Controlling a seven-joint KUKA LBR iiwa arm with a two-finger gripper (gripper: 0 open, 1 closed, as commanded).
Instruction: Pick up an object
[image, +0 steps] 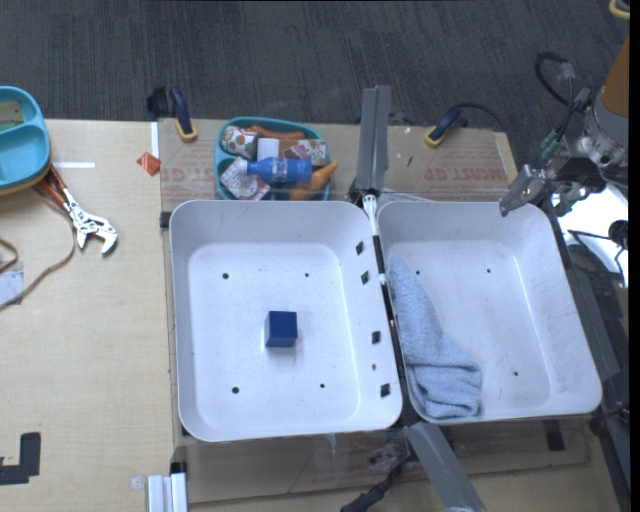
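Observation:
A small blue cube (282, 328) rests on the floor of the left bin (200, 300), a little below its centre. A crumpled pale blue cloth (432, 350) lies along the left side of the right bin (540, 330), reaching down to its front corner. My gripper (537, 195) hangs over the far right corner of the right bin, far from both the cube and the cloth. Its two dark fingers are spread apart with nothing between them.
Behind the left bin stands a teal bowl (272, 160) with several small items. A wrench (88, 228) and a teal tray (20, 135) lie on the bench at the left. Two clamps (178, 110) (443, 127) hold the cardboard at the back. Cables (560, 80) hang near the arm.

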